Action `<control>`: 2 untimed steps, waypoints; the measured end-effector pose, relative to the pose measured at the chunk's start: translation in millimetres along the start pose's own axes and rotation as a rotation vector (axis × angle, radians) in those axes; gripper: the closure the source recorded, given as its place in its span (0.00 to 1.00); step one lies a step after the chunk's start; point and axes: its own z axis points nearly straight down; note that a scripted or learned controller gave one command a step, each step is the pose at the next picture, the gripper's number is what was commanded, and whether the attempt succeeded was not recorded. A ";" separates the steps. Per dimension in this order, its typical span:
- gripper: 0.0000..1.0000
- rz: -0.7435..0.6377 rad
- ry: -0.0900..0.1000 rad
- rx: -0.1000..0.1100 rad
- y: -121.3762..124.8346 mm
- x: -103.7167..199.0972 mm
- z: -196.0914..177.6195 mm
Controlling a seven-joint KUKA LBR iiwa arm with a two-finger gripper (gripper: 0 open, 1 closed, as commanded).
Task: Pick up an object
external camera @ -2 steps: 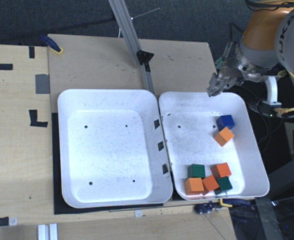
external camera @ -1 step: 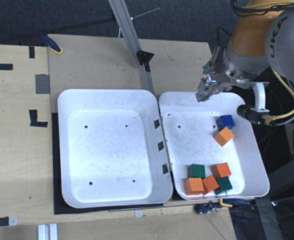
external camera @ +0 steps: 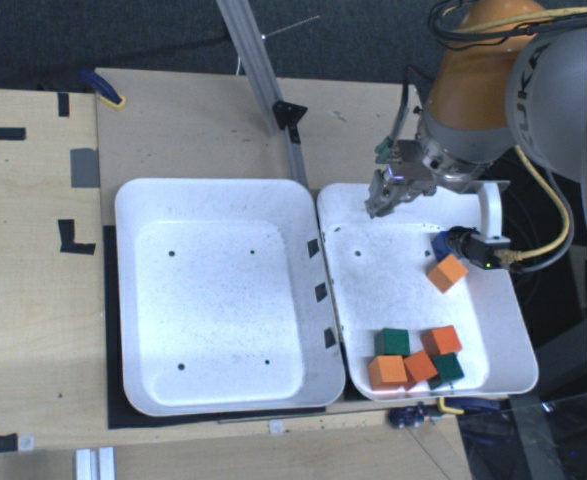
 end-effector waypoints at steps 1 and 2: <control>1.00 0.000 0.000 0.000 -22.0 44.2 -1.0; 1.00 0.000 -0.001 0.002 -43.5 93.7 19.4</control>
